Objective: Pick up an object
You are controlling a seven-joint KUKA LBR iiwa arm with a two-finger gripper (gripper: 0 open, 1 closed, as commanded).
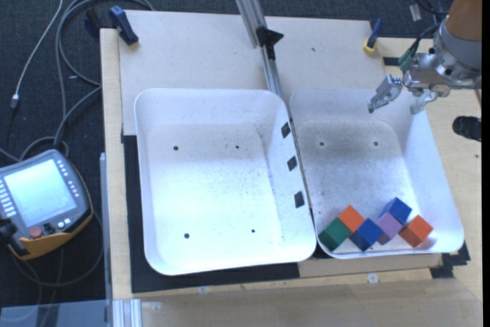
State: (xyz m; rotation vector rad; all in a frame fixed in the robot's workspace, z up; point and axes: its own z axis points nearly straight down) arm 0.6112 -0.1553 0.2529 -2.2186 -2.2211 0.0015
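Camera view: near the front wall of the right bin [429, 165] lies a cluster of small blocks, a green block [334, 233], an orange block [351, 217], a dark blue block [367, 233], a purple block [389, 226], a second blue block [397, 210] and a red-orange block [417, 230], all touching or just beside one another. The left bin [153, 126] sits beside it on the bench [191, 42]. Farther back, the gripper [398, 99] hangs over the right bin's far edge, fingers [380, 98] spread apart, gripping nothing, well apart from the blocks.
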